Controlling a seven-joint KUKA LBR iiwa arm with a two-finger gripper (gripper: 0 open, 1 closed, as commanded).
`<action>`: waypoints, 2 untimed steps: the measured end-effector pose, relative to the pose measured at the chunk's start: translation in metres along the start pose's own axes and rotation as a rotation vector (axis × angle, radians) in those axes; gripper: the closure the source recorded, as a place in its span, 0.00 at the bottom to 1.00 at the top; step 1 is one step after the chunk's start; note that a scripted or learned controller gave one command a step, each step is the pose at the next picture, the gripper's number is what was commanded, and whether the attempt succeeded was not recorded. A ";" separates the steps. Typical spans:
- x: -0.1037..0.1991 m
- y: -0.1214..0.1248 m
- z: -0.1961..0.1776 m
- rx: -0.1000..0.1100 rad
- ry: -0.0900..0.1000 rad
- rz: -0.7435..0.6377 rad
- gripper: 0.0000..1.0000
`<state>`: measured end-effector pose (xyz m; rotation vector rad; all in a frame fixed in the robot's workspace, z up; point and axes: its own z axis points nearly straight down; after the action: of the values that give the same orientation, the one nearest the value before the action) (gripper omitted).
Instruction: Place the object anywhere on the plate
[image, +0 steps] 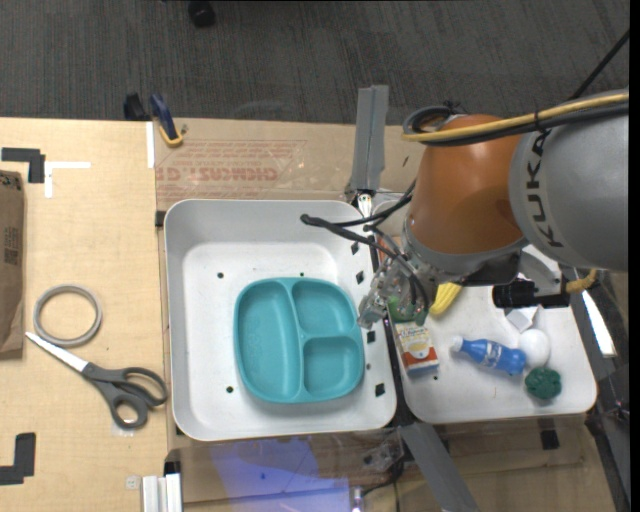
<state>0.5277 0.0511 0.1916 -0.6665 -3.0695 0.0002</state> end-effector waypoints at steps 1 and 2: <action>0.072 0.040 -0.071 0.000 -0.002 0.121 1.00; 0.072 0.040 -0.071 0.000 -0.002 0.122 0.00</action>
<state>0.4786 0.1177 0.2626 -0.8524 -3.0252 0.0004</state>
